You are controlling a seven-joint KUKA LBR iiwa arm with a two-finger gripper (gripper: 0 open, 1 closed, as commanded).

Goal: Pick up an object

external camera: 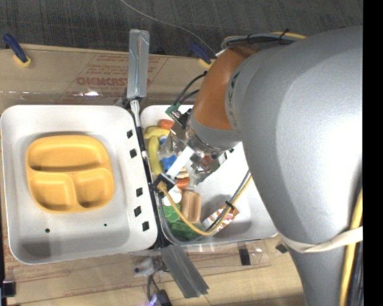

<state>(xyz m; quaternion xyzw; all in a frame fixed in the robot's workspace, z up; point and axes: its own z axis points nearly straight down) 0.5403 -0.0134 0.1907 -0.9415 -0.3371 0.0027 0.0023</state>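
Gripper (188, 164) position: low inside the right bin (258, 225), over the clutter packed along that bin's left side. Finger state cannot be determined, because the wrist and cables hide the tips, and no object is visibly held.

Left to right, the scene reads as follows.

1. Left bin (13, 171): white and shallow. It contains a yellow divided tray (69, 173) lying flat near the bin's middle, with one long compartment on the far side and two smaller ones on the near side.

2. Divider (143, 171): the two bins meet here. A row of small black clips runs along it.

3. Right bin, left side: a yellow banana-shaped item (153, 142) lies against the left wall. Just right of it is a blue and white piece (172, 164), directly beneath the wrist. Nearer the camera, a tan cylinder (191, 204) rests on a green item (177, 224). A small packet (218, 218) lies just right of the cylinder. A yellow cable (233, 203) loops across these objects.

4. Arm (306, 139): the grey body enters from the right and covers most of the right bin. The orange band (214, 101) sits immediately above the wrist.
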